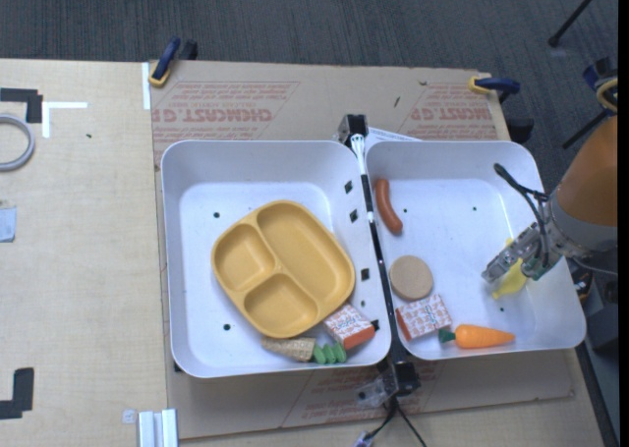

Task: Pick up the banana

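Grasp step: the end effector [511,268], finger state indiscernible, sits low over the banana [509,283] near the right bin's [462,204] right wall; next, a confirmed pinch, then lift.

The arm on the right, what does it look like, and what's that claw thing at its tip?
The arm shows a broad orange band above a grey wrist section. Its claw is a small grey metal piece with shiny, pale parts. A dark cable curves along it.
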### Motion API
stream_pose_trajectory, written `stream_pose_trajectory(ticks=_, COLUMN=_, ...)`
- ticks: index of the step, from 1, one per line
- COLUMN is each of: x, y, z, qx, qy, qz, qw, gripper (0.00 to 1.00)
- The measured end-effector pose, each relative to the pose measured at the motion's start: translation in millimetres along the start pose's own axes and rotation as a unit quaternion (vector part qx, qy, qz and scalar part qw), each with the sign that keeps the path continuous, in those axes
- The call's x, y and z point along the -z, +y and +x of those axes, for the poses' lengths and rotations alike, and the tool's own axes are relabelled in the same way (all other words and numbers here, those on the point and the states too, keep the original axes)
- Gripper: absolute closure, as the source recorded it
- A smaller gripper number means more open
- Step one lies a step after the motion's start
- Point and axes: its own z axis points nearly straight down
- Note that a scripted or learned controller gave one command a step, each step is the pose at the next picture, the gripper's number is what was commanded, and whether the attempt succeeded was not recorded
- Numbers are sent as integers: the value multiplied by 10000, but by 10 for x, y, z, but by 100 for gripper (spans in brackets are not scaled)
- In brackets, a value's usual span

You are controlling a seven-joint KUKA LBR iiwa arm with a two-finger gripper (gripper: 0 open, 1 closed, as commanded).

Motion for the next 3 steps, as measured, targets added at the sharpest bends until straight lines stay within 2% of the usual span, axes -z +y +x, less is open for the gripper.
stream_pose_trajectory(ticks=1, x=438, y=569, z=449, qx=-626, qy=-2, qz=3, qw=9980, gripper=100)
stream_pose_trajectory(ticks=2, x=-99, y=-72, z=155, qx=37, qy=11, qz=9, qw=10000, gripper=100)
stream_pose_trajectory(ticks=3, x=807, y=201, z=788, qx=-1990, qy=3, qz=7, qw=9800, gripper=100)
